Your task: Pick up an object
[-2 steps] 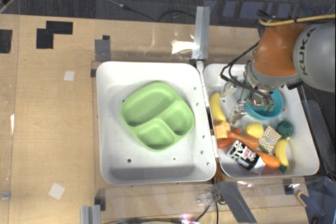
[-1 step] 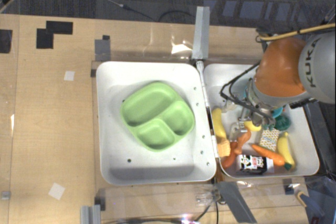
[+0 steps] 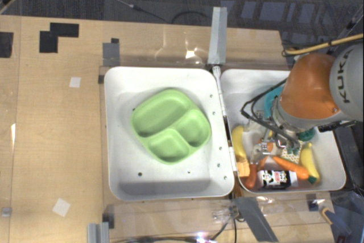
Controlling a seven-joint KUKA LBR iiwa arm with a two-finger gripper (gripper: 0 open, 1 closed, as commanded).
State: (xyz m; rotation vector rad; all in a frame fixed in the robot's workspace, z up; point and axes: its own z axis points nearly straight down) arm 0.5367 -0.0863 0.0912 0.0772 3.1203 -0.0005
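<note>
Arm (image 3: 318, 85) reaches into right bin (image 3: 250, 79) from the right; gripper (image 3: 272, 145) low over the clutter at the bin's near end. Finger state: cannot tell, wrist hides them. Under and around it: carrot (image 3: 290, 167), bottle (image 3: 276, 178) lying flat, banana (image 3: 307, 161) right of carrot, another banana (image 3: 239, 142) by the left wall. Left bin (image 3: 114, 139) holds a green tray (image 3: 170, 125), three compartments

the green tray (image 3: 170, 125) is seen as smooth matt plastic — the white bins (image 3: 122, 179) likewise; the bench (image 3: 51, 139) looks like pale wood, the carrot (image 3: 293, 167) glossy.
</note>
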